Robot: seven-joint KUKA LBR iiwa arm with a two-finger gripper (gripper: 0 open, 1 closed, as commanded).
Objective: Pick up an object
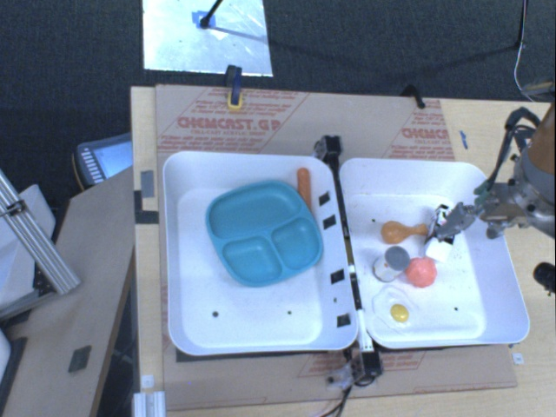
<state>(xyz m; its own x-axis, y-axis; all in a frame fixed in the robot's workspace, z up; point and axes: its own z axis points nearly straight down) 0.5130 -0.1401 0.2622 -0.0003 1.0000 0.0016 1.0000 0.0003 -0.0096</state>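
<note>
Dark blue-grey carpet floor (69, 50) w/ a shiny silver metal sheet (207, 26) lying at the top. Light wooden desk (486, 120) covered by a brown printed cardboard sheet (261, 122). Aluminium extrusion bar (35, 241) far left, btw.

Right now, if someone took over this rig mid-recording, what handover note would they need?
Pincer: low over the right bin, near its middle; whether it grips anything cannot be told.
Right bin holds an orange spoon-like toy, a grey can, a pink ball, a fried-egg toy and a white piece right under the pincer.
Left bin holds a blue divided plate and an orange stick by its right wall.
Done: nothing visibly lifted.
Left: grasp one object and raise it.
</note>
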